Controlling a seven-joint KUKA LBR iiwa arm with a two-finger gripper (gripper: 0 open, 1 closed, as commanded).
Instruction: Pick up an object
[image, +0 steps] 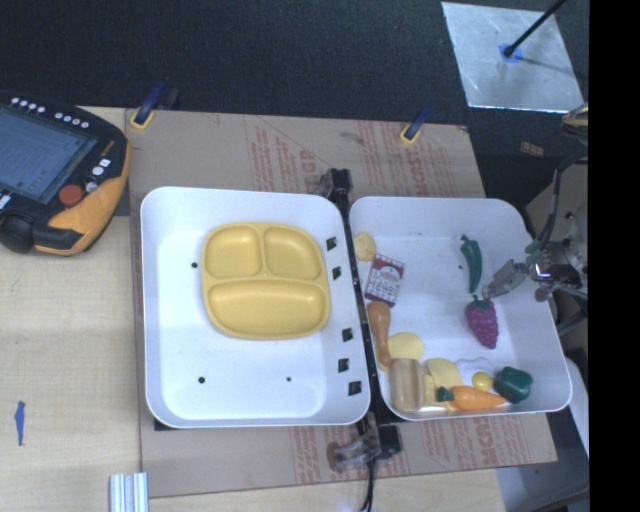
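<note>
The right white bin (440, 225) holds several toy foods. A green chili (470, 262) lies toward its far right, with a purple bunch of grapes (482, 322) just below it. A red and white packet (385, 280) sits by the left wall above an orange-brown sausage (379, 325). Along the near wall lie a tan bread piece (405, 385), an orange carrot (475, 400) and a green pepper (513, 382). My gripper (503, 280) hangs over the bin's right edge, just right of the chili and above the grapes, with nothing seen in it.
The left white bin (170, 380) holds a yellow divided plate (265, 280). A teach pendant (55, 185) lies on the bench at far left. A small yellow piece (365, 246) and a pale yellow lump (405, 347) also lie in the right bin.
</note>
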